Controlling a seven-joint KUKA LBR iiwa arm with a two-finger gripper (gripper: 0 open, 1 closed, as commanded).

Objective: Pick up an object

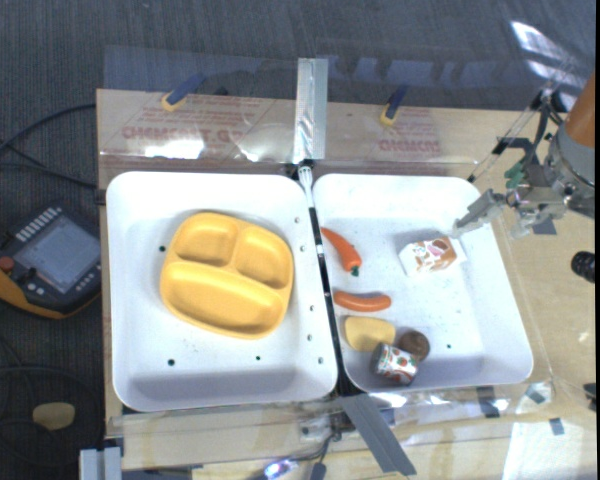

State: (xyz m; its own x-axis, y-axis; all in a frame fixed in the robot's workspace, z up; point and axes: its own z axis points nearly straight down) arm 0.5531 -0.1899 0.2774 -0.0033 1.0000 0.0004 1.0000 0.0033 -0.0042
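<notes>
White bins sit side by side on the table (pixel 540 298). The left bin (pixel 130 268) holds a yellow divided plate (pixel 227 273). The right bin (pixel 490 308) holds a small white carton (pixel 429 256), an orange pepper (pixel 342 249), a sausage (pixel 361 300), a potato (pixel 367 332) and a can (pixel 396 364). The tool (pixel 480 213) hangs over the right bin's far right rim, just beside the carton; how far open it is, I cannot tell.

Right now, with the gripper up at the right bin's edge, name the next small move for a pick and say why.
Probably ease the gripper a little leftward and down over the white carton. It hangs at the upper right rim of the right bin, and the carton lies nearest, apart from the orange pepper, sausage and can, so there seems room around it.
</notes>
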